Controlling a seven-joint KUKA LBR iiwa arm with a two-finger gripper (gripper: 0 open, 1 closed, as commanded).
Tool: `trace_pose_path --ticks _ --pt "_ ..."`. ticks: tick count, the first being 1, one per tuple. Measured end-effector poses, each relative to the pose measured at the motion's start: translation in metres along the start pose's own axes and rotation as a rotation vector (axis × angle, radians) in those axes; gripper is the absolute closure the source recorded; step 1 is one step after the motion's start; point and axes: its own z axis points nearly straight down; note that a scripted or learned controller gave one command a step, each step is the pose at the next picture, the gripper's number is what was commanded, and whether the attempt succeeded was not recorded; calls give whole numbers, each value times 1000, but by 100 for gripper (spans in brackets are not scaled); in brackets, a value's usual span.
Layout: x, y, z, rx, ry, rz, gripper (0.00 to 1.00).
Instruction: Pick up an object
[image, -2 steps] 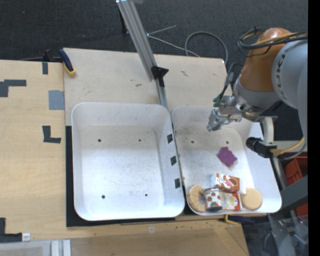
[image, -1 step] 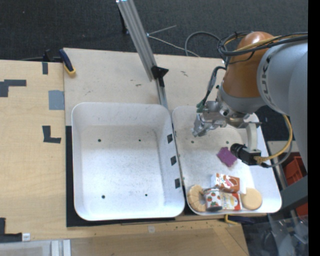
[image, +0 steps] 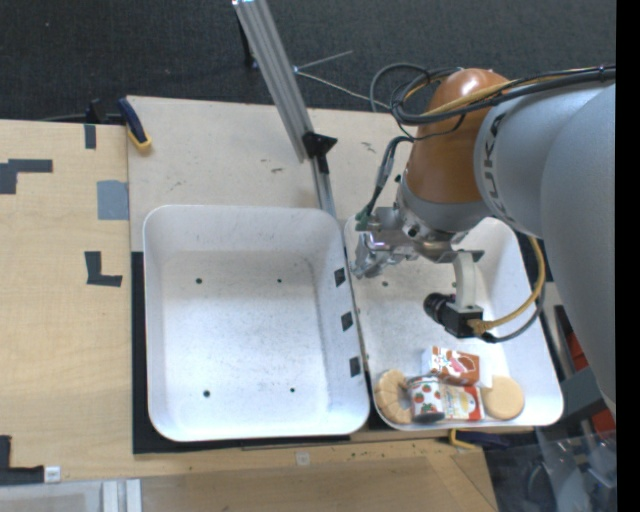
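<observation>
Approach step: gripper (image: 368, 255) over right bin (image: 400, 310), fingers' state untellable; snack pile (image: 445, 392) lies at 5 o'clock; reach there.

Can't really make out the gripper (image: 372, 252), too small and blurry to read. Far end of the right bin (image: 535, 400) tucked under the arm (image: 520, 130), itself chopped off at the right edge. Packet (image: 452, 368) label illegible, mug (image: 428, 398) pattern just a smudge.
</observation>
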Motion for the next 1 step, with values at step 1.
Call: trace_pose_path --ticks 1 --pt "52 -9 6 0 0 0 100"
